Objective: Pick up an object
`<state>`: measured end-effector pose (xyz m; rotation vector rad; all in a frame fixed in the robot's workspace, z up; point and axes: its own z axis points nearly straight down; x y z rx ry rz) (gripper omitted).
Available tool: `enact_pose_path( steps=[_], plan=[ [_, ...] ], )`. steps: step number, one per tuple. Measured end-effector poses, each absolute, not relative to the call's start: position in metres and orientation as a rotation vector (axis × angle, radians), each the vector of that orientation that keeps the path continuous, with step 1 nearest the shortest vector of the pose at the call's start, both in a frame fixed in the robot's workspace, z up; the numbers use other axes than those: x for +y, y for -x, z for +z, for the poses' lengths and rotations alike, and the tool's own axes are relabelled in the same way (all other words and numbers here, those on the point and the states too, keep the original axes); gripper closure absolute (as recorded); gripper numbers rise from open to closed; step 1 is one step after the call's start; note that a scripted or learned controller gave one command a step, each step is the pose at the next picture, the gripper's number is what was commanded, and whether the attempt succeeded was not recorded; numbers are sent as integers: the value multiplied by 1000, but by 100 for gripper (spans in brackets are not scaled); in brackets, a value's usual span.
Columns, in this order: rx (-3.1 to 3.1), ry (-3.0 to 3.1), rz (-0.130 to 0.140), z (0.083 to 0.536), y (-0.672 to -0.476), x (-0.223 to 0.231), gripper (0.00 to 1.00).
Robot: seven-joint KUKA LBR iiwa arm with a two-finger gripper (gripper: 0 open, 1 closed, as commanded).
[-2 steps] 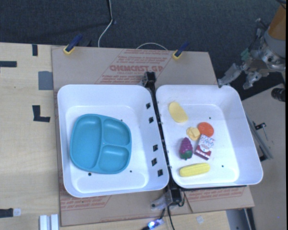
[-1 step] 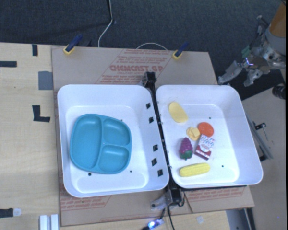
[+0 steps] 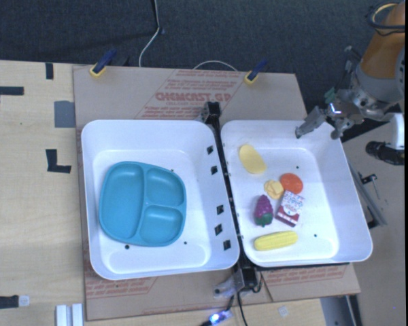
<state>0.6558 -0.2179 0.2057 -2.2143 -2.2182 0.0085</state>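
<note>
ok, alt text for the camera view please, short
The gripper hovers open over the right bin's top right corner, holding nothing. Below it lie a lemon, tomato, eggplant, small carton and corn cob; the left bin holds a blue divided plate.

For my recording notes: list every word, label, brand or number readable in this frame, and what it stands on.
"CHEMCAST GP": red print on the brown board under the bins, partly blurred, so the reading is uncertain.
More red print on that board's lower edge: too blurred to read.
Small red and white carton in the right bin: print too small to read.
</note>
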Motion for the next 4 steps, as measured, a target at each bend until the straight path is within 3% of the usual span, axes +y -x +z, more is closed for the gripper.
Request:
enact_pose_path(
  steps=[2, 3, 4],
  plan=[
    [-2218, 2213, 9, 92, -654, -221, 0],
    [-2224, 2215, 6, 106, -656, -221, 100],
    [-2226, 2222, -3, 167, -662, -221, 100]
  ],
)
